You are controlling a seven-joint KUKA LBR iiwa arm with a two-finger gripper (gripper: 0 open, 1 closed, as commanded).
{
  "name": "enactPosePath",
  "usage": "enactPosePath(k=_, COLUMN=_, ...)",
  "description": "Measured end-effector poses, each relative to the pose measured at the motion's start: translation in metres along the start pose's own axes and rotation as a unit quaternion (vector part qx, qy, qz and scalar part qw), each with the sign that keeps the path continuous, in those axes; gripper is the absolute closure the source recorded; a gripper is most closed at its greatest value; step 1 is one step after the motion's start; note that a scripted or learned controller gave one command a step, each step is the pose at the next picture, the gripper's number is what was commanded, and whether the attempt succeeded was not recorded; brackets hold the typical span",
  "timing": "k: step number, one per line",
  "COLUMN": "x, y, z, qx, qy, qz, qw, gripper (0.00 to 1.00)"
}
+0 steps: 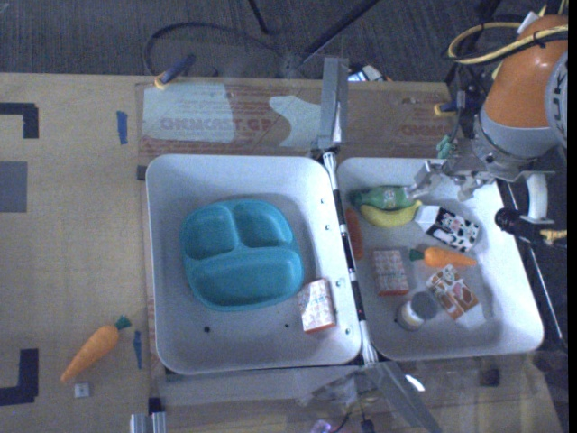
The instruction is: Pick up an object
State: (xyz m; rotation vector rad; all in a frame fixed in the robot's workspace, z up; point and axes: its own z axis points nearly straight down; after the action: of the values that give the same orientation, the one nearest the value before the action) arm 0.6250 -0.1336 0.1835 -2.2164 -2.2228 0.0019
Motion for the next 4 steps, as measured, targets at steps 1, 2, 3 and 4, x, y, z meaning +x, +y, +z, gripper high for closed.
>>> enactPosePath(k=1, x=-0.032, y=-0.01, z=0.079, qx=-0.002, qy=-0.001, qz=-0.043, qw=0.9991, gripper=0.0)
enactPosePath(k=2, x=-0.034, y=-0.01, z=0.07, qx=-0.003, qy=-0.001, qz=-0.041, qw=0.9991, gripper=1.0)
enactPosePath(k=3, x=0.006, y=0.016, z=-0.031, qx=-0.001, qy=-0.001, qz=0.036, qw=0.9993, gripper=1.0)
enactPosePath(k=4, x=-0.058, y=0.019, z=0.062, qx=0.0, qy=0.0, qz=0.06, qw=0.9982, gripper=1.0)
